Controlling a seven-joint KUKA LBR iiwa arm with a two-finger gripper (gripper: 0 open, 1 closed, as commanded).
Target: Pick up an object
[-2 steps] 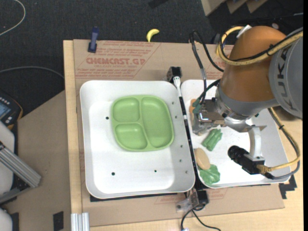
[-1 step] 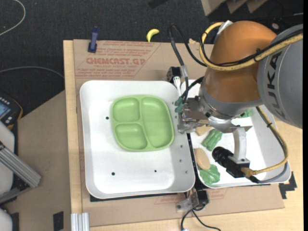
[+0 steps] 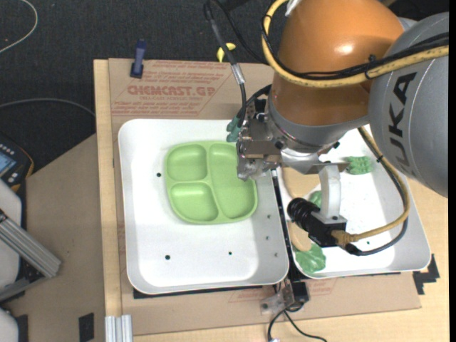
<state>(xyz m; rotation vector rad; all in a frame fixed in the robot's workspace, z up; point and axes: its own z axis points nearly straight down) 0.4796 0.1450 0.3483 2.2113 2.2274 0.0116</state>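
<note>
A light green plastic divided plate (image 3: 209, 183) with three compartments lay flat and upright in the left white bin (image 3: 142, 212), just left of the claw (image 3: 251, 164), its right edge beneath the claw's body. To the claw's right, in the other white bin (image 3: 399, 244), a small green piece (image 3: 358, 164) lay near the far rim, and a darker green rounded piece (image 3: 311, 259) lay at the near edge, partly hidden.

Brown board (image 3: 178, 87) with red lettering lies under both white bins (image 3: 142, 212), a blue clip (image 3: 138, 58) at its far-left corner, maybe a marker.
</note>
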